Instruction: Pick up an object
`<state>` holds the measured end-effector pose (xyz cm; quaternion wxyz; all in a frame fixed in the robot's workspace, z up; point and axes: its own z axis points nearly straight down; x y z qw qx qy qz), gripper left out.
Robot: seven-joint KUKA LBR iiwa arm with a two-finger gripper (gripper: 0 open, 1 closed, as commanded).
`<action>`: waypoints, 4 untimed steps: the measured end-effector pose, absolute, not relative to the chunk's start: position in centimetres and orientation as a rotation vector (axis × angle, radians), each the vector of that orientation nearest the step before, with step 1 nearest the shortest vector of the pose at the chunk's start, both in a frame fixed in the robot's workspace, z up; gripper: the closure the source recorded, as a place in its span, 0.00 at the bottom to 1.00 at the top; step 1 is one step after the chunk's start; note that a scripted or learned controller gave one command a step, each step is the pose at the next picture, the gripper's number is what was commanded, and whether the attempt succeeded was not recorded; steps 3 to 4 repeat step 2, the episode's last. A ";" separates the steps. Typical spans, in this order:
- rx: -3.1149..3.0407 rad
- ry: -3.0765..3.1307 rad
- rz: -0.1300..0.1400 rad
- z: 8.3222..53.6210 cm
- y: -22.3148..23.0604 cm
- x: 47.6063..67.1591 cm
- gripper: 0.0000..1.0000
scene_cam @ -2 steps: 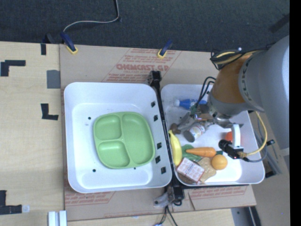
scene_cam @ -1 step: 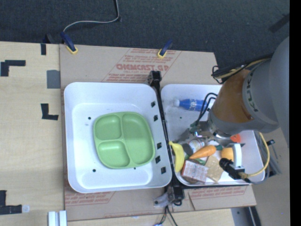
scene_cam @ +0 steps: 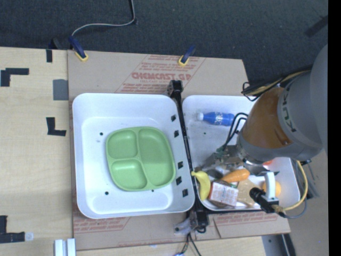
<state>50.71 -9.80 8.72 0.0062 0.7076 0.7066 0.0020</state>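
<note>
The right bin (scene_cam: 213, 106) holds a clear bottle with a blue label (scene_cam: 217, 118) lying at its far side. Near its front lie a yellow banana (scene_cam: 202, 183), an orange carrot-like piece (scene_cam: 236, 175) and a brown packet with a white label (scene_cam: 224, 194). The gripper (scene_cam: 221, 163) hangs low over the middle of this bin, just above the banana and the orange piece. The arm's grey and orange wrist covers most of it. No object shows between its fingers.
The left bin (scene_cam: 85, 143) holds a green divided plate (scene_cam: 140, 158). A black divider (scene_cam: 183, 143) runs between the bins. More small items, one yellow and white (scene_cam: 270, 186), sit at the right bin's front right. The arm's body (scene_cam: 298, 116) overhangs that bin's right side.
</note>
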 end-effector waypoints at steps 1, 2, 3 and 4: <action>2.216 2.214 0.008 9.7 -9.7 50.7 1.00; 2.217 2.223 0.003 18.5 -4.1 57.2 1.00; 2.217 2.223 0.003 18.5 -4.1 57.2 1.00; 2.217 2.223 0.003 18.5 -4.1 57.2 1.00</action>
